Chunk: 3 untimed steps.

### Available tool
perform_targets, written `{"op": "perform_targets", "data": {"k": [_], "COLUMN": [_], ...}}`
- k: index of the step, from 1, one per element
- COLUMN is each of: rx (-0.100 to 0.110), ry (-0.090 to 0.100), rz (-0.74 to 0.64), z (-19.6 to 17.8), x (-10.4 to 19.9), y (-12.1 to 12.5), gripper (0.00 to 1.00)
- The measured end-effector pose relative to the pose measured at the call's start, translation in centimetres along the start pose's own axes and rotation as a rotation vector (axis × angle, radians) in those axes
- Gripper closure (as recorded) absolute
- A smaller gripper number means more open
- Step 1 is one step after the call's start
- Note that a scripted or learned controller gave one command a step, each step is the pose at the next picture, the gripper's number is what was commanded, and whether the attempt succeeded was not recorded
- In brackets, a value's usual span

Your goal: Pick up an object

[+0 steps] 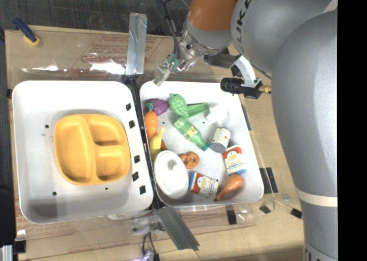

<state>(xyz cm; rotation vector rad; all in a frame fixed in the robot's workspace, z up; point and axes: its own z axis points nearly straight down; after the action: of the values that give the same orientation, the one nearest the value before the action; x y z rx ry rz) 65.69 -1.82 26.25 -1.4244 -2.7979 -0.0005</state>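
Observation:
The right bin holds a jumble of toy food: a purple piece, a green bunch, a green bottle, a carrot, a white bowl, a small can and a brown piece. My gripper hangs over the far left corner of that bin, just above its rim and a little behind the purple piece. I see nothing held in it. The grey arm with its orange band covers the upper right of the view.
A yellow divided tray lies in the left bin. A small red-and-white bottle and a white jar sit near the right bin's right wall. A black fitting on the arm juts over the far rim.

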Motion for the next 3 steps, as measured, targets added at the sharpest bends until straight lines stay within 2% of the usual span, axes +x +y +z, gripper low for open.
{"op": "perform_targets", "data": {"k": [2,3], "rx": [0.001,0.003], "ry": [-0.005,-0.001], "rz": [-0.015,0.220], "z": [-2.2,-3.1], "x": [0.1,2.9], "y": [0.2,-3.2], "gripper": [1.00,1.00]}}
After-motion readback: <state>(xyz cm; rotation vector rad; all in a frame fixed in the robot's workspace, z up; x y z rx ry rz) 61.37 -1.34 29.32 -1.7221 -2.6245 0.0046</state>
